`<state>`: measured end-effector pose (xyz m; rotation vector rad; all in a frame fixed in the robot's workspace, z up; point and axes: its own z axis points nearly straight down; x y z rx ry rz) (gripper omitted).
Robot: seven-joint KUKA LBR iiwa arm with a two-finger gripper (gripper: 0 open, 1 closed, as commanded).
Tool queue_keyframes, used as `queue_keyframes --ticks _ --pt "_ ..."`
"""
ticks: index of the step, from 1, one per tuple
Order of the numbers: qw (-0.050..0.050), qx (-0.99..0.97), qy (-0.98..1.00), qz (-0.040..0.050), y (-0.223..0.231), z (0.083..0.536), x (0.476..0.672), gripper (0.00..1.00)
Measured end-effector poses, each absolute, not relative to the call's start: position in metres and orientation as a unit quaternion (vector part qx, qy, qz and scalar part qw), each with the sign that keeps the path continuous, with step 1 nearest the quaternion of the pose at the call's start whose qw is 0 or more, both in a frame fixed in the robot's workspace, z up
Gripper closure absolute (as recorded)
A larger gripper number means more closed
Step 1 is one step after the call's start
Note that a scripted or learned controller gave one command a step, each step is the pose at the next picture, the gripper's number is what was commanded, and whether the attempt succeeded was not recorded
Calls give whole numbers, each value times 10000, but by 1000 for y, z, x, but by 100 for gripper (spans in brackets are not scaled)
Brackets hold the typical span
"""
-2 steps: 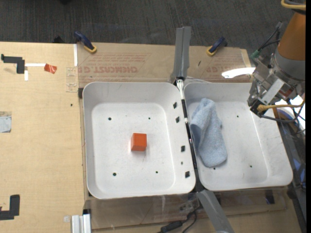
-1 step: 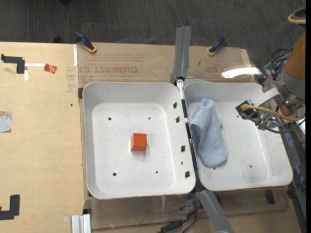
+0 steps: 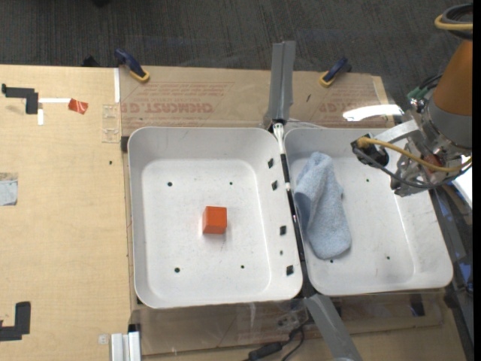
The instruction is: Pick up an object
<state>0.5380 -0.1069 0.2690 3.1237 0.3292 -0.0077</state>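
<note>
A: Left side first. What is logged?
B: A pale wooden bench top (image 3: 60, 201), flat and matte. A small red tag (image 3: 77, 106) is noted near its top left. Brown printed cardboard (image 3: 203, 100) is laid behind the bins, with a blue-and-yellow clamp (image 3: 131, 65) at its left corner.

A: Left bin?
B: The left bin (image 3: 135, 201) is marked as shallow, white, smooth plastic with rounded corners. One orange-red cube (image 3: 215, 220) is found near its middle. It is sharp-edged, rests flat and touches nothing else.

A: Right bin?
B: The right bin (image 3: 391, 239) is of the same make. A pale blue-grey cloth (image 3: 322, 205) is laid along its left side, just beside the divider. It is soft and nubby like terry, bunched into a long rounded shape.

A: Arm pose?
B: The arm (image 3: 457, 89) is seen at the right edge, its orange band up high, with the wrist angled down and leftward. The gripper (image 3: 406, 180) is held over the right bin's upper right part, well apart from the cloth and farther still from the cube. Whether it is open or closed cannot be told.
</note>
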Motion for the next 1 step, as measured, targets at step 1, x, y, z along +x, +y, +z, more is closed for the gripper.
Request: queue_keyframes --ticks 1 --pt "3 9706 2405 -20 -116 271 578 100"
